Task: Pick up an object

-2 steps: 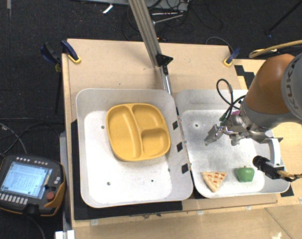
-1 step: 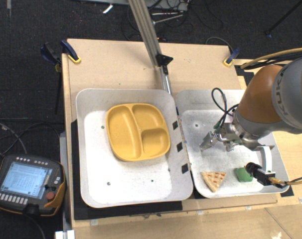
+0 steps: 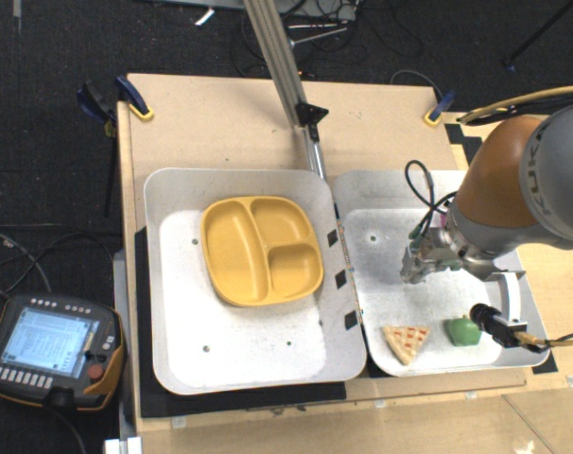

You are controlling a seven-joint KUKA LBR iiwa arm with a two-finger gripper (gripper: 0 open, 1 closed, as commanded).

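Dark floor surrounds a plywood bench [image 3: 220, 121] that carries two shallow white bins side by side, with a teach pendant [image 3: 50, 348] lying on the floor at the near left corner. Nearest the camera, in the right bin [image 3: 381, 225], lie the two loose candidates for picking: a tan waffle-patterned wedge [image 3: 406, 340] and, just beside it to the right, a small green block [image 3: 463, 331]. A little farther in, the gripper [image 3: 421, 265] hangs over bare bin floor, near both pieces but touching neither, with nothing between its jaws. Whether those jaws stand apart or together cannot be told from this slanted view. The arm [image 3: 523, 183], grey with its orange band, reaches in from the right. In the left bin [image 3: 173, 253], a yellow divided tray [image 3: 263, 251] sits well apart from the gripper. A metal pole [image 3: 277, 50] slants away at the far side.

By the look of it, the step in hand is the approach, before any grasp. The next move calls for shifting toward the near edge, centring over the wedge or the block, then descending with jaws spread.
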